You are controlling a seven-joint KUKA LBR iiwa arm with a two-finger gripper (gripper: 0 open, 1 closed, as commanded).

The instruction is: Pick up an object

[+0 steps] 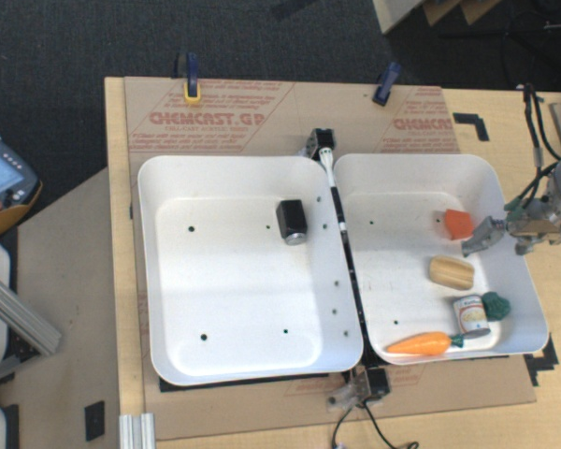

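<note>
I see two shallow white bins side by side on the table (262, 419). The left bin (168, 279) holds one thing: a small black cylinder-like object (292, 221) lying near its far right part, close to the shared wall between the bins.

The right bin (393, 251) holds the rest, all gathered toward its right side. An orange-red block (458, 223) sits furthest back. Nearer me lies a tan bread-like piece (451, 271). Nearer still is a small can (469, 314) on its side, with a dark green item (496, 304) just beside it on the right. Along the near wall lies a carrot (421, 344), its green stem pointing toward the can.

The gripper (491, 232) comes in from the right, over the right rim of the right bin, and its grey tip is just beside the orange-red block. I cannot tell whether the fingers are spread or pressed together, and I see nothing between them.

Around the bins, a brown printed board lies under both. A yellow clamp (193, 87) and a blue clamp (387, 82) grip its far edge. A black strip (341, 241) runs along the seam between the bins. Cables (542, 129) hang at the right edge.
</note>
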